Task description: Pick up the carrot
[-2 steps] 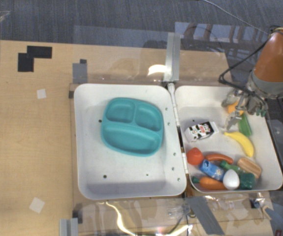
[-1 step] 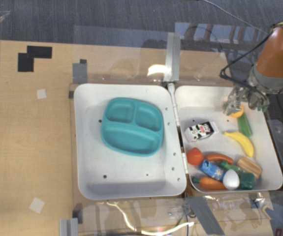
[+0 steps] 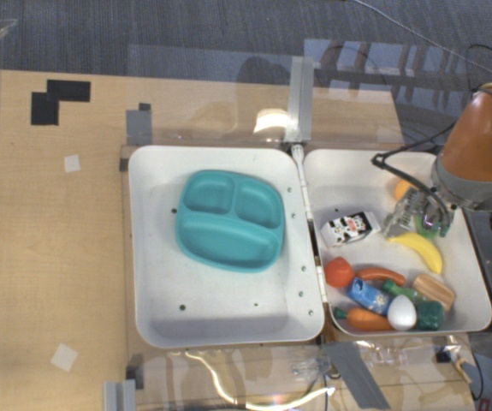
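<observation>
Looking down from the one fixed camera: pretty sure about the carrot (image 3: 365,319), taking it to be the orange stub lying flat at the front of the right bin (image 3: 478,268), touching or nearly touching the front wall, crammed in just beside a white egg (image 3: 401,312) and under a blue toy (image 3: 367,295). Could mix it up with the longer red-orange piece (image 3: 381,276) sitting behind it next to the tomato (image 3: 339,271), so worth double-checking. Gripper (image 3: 415,219) hanging further back in that same bin, just above the banana (image 3: 418,248) and near a black-and-white card (image 3: 348,226), well apart from the target. Can't tell how wide the pincer is, or whether anything is in it; too small and cluttered. Not much done yet, by the look of it. To do it well: come forward and toward the left bin (image 3: 139,229), line the jaws across the short width of the carrot, drop straight down, and mind the wall and the egg crowding each side. Likely to nudge neighbours otherwise. Teal plate (image 3: 228,221) in the other bin, not in the way.
</observation>
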Robot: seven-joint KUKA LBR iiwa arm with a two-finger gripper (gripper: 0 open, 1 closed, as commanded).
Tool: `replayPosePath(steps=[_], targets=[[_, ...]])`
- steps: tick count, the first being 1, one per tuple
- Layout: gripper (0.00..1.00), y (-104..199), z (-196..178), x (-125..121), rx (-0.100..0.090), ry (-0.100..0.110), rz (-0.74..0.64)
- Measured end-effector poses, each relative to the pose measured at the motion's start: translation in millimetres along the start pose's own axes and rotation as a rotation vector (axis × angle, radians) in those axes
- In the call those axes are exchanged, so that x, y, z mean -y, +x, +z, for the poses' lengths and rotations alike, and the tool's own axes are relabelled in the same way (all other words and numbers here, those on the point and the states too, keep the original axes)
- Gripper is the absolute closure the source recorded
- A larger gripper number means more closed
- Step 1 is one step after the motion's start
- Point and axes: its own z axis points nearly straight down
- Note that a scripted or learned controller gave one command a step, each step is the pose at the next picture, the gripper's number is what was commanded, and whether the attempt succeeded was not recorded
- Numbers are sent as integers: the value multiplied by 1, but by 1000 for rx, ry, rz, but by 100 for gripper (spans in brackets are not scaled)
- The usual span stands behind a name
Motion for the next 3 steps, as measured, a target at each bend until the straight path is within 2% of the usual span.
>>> replayPosePath(steps=[1, 2, 3], targets=[[100, -45, 2, 0, 0, 0, -220], [100, -21, 1, -54, -1, -2, -21], [100, -19, -179, 10, 10, 3, -542]])
